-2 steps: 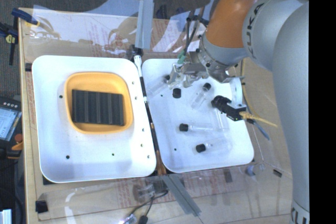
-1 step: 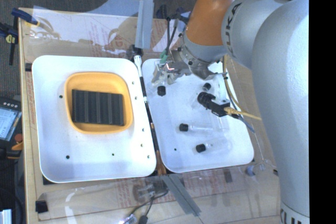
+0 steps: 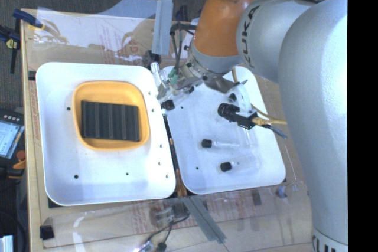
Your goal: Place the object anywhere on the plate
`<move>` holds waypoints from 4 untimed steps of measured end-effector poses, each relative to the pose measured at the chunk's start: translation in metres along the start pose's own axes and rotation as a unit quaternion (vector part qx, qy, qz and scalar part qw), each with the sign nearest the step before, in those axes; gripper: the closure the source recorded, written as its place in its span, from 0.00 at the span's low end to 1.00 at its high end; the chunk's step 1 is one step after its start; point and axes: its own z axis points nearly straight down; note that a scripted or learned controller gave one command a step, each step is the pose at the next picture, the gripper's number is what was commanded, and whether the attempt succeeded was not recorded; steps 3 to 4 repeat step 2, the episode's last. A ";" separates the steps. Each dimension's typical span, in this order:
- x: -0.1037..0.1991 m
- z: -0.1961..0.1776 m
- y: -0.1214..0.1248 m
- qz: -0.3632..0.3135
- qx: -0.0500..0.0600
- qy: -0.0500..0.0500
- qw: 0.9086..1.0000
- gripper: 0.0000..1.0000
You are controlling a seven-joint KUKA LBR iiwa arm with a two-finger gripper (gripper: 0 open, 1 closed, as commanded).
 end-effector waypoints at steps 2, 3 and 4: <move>-0.014 -0.020 -0.005 0.016 -0.001 -0.001 1.000 0.00; -0.014 -0.020 -0.005 0.016 -0.001 -0.001 1.000 0.00; -0.014 -0.020 -0.005 0.016 -0.001 -0.001 1.000 0.00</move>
